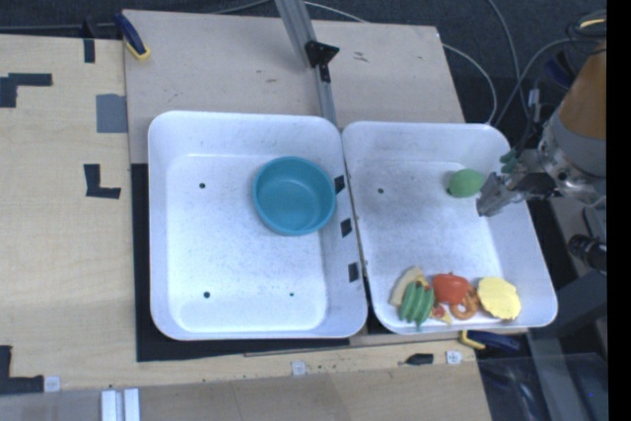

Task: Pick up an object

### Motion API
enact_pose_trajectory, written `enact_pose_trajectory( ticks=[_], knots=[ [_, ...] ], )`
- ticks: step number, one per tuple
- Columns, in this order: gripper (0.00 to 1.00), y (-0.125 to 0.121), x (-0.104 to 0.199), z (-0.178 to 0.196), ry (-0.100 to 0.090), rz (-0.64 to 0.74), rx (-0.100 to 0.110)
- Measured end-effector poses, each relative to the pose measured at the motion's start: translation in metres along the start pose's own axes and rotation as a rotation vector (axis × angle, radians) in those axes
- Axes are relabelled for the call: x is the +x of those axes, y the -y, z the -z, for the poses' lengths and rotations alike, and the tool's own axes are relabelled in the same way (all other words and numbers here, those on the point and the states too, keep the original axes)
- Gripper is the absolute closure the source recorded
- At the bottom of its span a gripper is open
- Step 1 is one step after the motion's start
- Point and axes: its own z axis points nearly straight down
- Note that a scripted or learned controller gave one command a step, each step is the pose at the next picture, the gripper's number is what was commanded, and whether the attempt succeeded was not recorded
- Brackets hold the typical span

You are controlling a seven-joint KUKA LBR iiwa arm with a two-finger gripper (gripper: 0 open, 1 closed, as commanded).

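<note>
One smooth round green ball (465, 182) sits just beside the dark hand (493, 199); its grip state is unclear.

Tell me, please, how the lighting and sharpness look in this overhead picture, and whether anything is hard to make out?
In the camera view the light is even and soft: the blue bowl casts barely any shadow in the left bin. The whole frame is slightly soft, so the small toys in the right bin blur together. The gripper, beside the green object, is too indistinct to read.
</note>
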Motion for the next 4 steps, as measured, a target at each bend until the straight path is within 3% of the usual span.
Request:
enact_pose_trajectory(
  ticks=[2,4],
  knots=[
    [1.0,-0.035,0.099,-0.012,0.0,0.001,0.002],
    [1.0,-0.086,0.198,-0.025,0.0,0.0,0.001]
  ],
)
